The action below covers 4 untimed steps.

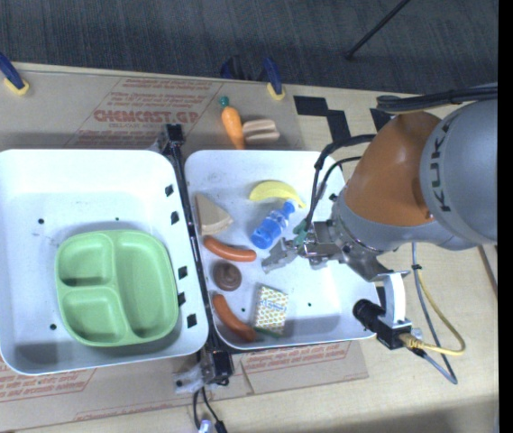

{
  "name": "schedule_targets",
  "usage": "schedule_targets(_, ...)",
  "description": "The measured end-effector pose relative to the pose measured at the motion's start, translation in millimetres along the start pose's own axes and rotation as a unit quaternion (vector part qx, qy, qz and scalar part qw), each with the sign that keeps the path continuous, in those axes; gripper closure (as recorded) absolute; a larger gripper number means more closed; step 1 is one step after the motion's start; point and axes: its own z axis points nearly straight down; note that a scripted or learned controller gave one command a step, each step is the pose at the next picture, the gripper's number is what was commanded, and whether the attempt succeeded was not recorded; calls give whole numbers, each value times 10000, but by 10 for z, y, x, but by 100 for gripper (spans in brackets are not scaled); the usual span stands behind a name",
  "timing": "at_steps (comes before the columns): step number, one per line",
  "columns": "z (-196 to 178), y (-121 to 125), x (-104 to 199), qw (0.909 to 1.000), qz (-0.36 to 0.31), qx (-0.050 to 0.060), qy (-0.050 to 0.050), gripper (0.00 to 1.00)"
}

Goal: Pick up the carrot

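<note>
Camera view puts our gripper (279, 256), whose state we cannot tell, low in the right bin (328, 318) beside the blue bottle (271, 226), so we judge we must next reach the carrot (232, 125) lying outside on the bench (130, 106) behind that bin.

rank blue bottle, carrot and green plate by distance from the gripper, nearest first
1. Blue bottle, right bin, just left of the gripper.
2. Carrot, outside the bins, on the bench beyond the right bin.
3. Green plate, left bin.
</note>
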Motion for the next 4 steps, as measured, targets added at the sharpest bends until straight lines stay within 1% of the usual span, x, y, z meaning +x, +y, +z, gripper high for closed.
schedule_targets(1, 270, 981, 85, 9978, -663, -11, -10, 0)
schedule_targets(2, 64, 978, 1256, 9930, -1180, -13, -10, 0)
schedule_targets(3, -1454, 1017, 1162, 9801, -1982, -25, -23, 0)
schedule_targets(4, -1298, 1493, 934, 9870, -1605, -18, -22, 0)
